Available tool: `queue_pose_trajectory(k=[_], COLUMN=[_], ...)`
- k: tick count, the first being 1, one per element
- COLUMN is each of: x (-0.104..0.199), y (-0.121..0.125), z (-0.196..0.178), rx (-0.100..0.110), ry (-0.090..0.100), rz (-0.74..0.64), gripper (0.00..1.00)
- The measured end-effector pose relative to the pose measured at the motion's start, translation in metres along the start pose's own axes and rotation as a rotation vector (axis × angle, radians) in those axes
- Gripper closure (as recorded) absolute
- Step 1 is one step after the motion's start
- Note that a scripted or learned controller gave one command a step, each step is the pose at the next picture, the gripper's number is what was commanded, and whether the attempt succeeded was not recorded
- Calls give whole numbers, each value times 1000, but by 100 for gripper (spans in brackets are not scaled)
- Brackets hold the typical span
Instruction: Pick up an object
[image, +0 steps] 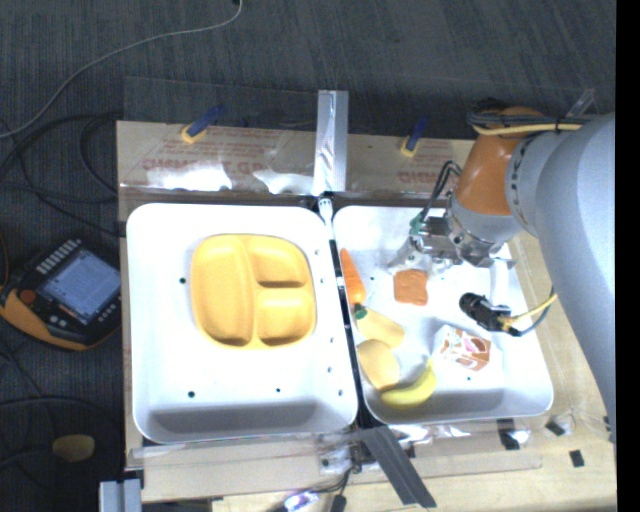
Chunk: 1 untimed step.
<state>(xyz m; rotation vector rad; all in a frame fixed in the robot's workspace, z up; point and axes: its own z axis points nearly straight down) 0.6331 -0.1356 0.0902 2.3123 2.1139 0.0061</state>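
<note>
**A:** Where is the gripper?

**B:** The gripper (425, 243) hangs over the right bin (515, 395). It is above the carrot (350, 277) and off to that carrot's right in the view, at the end of the grey arm (585, 190). I cannot tell whether it is open or closed.

**A:** And something it could pick up?

**B:** An orange block (410, 288) lies on the bin floor, level with the carrot's middle and near it on the view's right. It sits just beneath the gripper in the picture, but I can't make out whether the two touch.

**A:** How does the carrot itself lie?

**B:** It lies lengthwise, close along the bin's left wall.

**A:** What else is around it?

**B:** A pale yellow piece (381, 327) lies just below the carrot's lower tip. A rounder tan piece (374, 360) comes next, farther from the carrot, with a banana (412, 388) curled against it. A white-and-red packet (466, 350) lies well to the carrot's right, lower than the block.

**A:** And on the carrot's other side?

**B:** Across the dividing wall is the left bin (160, 400). A yellow divided tray (253, 290) sits in the middle of it, level with the carrot.
</note>
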Motion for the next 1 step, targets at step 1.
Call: queue_pose_trajectory(k=[1], x=[62], y=[-19], z=[-93], rx=[11], ry=[3], rz=[-5], gripper=[100])
